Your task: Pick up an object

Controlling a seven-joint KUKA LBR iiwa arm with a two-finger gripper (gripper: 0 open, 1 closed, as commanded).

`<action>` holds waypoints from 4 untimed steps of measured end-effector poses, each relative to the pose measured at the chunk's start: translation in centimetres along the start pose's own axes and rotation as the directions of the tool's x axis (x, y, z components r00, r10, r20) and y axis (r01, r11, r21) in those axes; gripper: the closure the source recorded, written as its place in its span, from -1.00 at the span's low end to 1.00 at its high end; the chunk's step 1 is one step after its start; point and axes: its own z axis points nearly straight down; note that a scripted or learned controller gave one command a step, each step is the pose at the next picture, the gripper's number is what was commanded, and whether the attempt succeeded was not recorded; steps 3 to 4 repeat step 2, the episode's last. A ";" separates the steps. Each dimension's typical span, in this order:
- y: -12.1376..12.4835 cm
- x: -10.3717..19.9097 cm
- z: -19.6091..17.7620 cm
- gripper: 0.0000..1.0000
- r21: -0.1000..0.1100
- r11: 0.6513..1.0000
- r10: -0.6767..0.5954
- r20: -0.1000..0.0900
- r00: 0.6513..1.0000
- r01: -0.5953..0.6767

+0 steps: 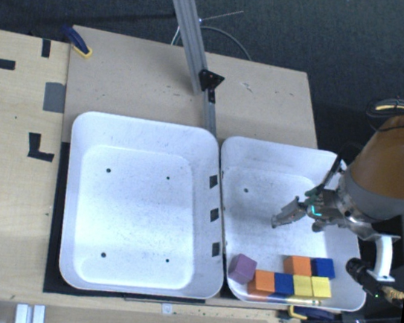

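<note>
Approach step: the tool point(290, 214) hangs over the right bin point(278, 157), finger state indeterminable (nothing visibly gripped). Next move requires descent toward the blocks point(297, 277) along the bin's near edge.

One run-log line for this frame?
arm: over right bin | pincer: above bin floor, holding nothing visible | blocks: clustered at near edge, purple block leftmost | pick: not yet done
</note>
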 end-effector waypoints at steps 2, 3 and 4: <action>1.6 1.6 11.4 -1.00 0.003 1.000 0.001 0.001 1.000 -0.001; 1.6 1.6 11.4 -1.00 0.003 1.000 0.001 0.001 1.000 -0.001; 1.6 1.6 11.4 -1.00 0.003 1.000 0.001 0.001 1.000 -0.001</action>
